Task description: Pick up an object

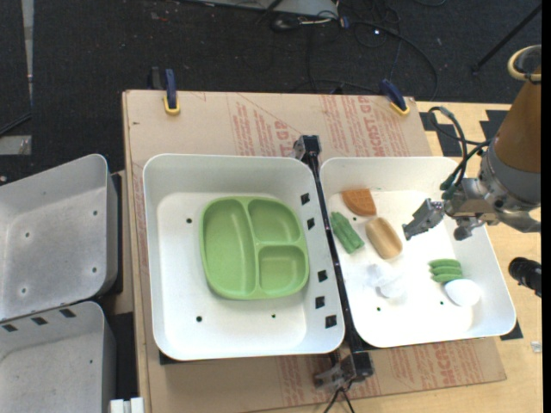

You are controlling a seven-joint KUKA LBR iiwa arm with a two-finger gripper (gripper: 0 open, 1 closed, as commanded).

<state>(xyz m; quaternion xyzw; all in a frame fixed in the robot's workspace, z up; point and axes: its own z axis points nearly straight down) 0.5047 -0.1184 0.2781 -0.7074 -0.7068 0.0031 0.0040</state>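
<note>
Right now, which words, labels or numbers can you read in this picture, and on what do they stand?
Red print on the cardboard sheet under the two bins: repeated, upside down, too blurred to read with certainty.
Red print on the cardboard's front edge: also unreadable.
Bins, green tray, arm: no text visible.

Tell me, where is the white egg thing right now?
The white egg lies in the right bin, near its front right corner, just below the green pea pod and well below the end effector.
</note>
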